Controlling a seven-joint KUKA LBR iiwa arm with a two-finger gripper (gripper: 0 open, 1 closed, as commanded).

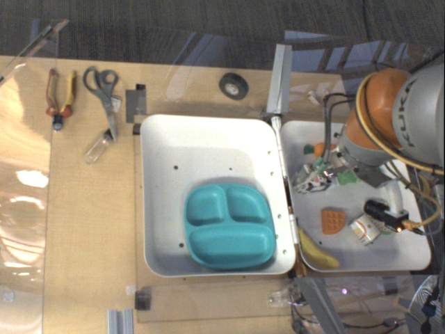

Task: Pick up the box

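- A banana (316,250) is lying in the near-left corner of the right bin (417,259), running along its near wall.
- A teal divided tray (229,225) is sitting in the left bin (160,186), toward that bin's near-right corner.
- An orange waffle-like piece (332,221) is resting near the middle of the right bin. Just beside it, toward the bin's right wall, a small pale block with a tan band (363,229) is lying on the bin floor. This block is judged to be the box, though its outline is too small to be sure.
- The pincer (325,174) is hanging over the far-left part of the right bin, under the grey arm (417,103). It is sitting among a silvery scrap (306,181) and a green piece (345,177). Whether it is released or clenched cannot be told.
- Step in hand, as judged: the approach is being made and the box is not yet being lifted, since it is lying apart from the pincer.
- Next move, as judged: the pincer needs carrying toward the bin's near-right, centring over the block, then lowering across its narrower sides while keeping clear of the waffle-like piece.
- A small orange item (318,147) is lying by the right bin's far-left corner.
- Along the bench's far edge, a tape roll (233,85), scissors (104,92) and pliers (59,96) are lying outside both bins.
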